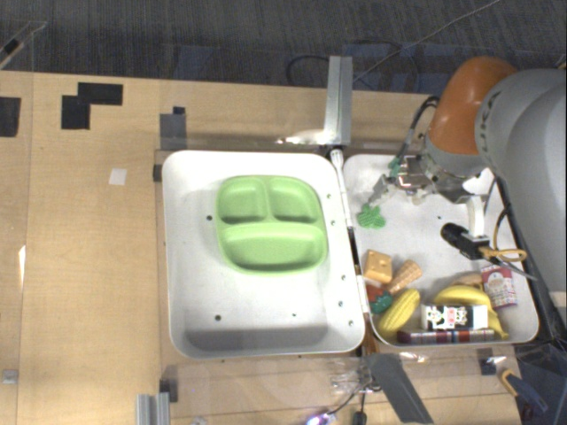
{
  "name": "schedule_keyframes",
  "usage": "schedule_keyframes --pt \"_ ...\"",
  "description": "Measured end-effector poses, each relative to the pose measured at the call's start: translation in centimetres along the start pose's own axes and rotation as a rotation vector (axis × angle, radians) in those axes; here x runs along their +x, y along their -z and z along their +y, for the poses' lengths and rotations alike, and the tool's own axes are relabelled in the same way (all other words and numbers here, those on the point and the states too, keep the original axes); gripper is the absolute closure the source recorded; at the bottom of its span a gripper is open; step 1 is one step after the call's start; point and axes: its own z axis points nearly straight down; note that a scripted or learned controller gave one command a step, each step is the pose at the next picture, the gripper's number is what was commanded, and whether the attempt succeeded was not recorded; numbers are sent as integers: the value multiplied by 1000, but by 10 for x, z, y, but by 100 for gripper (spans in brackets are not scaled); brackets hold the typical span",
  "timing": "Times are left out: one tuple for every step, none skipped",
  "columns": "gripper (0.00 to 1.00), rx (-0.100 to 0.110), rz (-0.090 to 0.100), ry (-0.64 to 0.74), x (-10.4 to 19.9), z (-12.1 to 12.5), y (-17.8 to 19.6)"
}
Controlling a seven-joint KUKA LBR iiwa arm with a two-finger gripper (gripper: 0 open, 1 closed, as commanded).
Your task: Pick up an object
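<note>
My gripper (pixel 396 195) hangs over the back of the right bin (pixel 523 330), open, with nothing between its fingers. One finger (pixel 381 189) slants down-left toward a small green leafy toy (pixel 372 218) lying just below it, apart from it. Toward the bin's front lie a yellow cheese block (pixel 378 266), a tan cone (pixel 407 275), a corn cob (pixel 399 309), a banana (pixel 466 296), a black-and-white carton (pixel 446 317), a red-and-white carton (pixel 500 286) and a dark red marker (pixel 443 336).
The left bin (pixel 190 326) holds a green divided plate (pixel 269 221). A metal post (pixel 339 96) stands behind the wall between the bins. The grey arm (pixel 532 140) reaches over the right bin's far right side.
</note>
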Motion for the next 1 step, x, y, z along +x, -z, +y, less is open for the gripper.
schedule_keyframes --pt "0 -3 -2 -40 13 -26 2"
